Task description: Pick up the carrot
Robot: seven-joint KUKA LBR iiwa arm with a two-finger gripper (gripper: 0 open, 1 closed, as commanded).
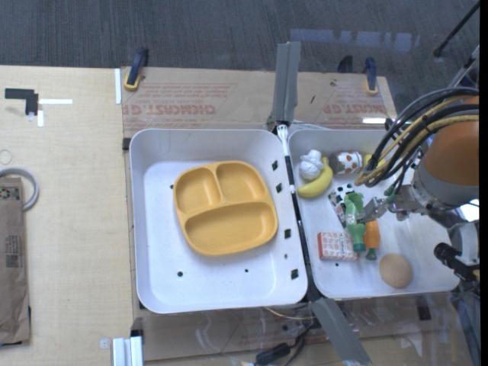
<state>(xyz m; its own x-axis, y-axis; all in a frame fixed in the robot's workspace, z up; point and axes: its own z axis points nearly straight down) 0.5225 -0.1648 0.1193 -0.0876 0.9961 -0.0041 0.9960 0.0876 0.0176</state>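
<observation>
tan round thing (395, 271) lies near carrot (372, 236), just beside gripper (368, 213).

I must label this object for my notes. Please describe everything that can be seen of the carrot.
The carrot is small, orange and smooth, like a plastic toy, with a green top toward the far side. It lies in the right bin, roughly lengthwise away from the camera, beside a pink patterned box and near a tan ball. The pincer is right over its upper part; whether it grips the carrot cannot be told.
</observation>
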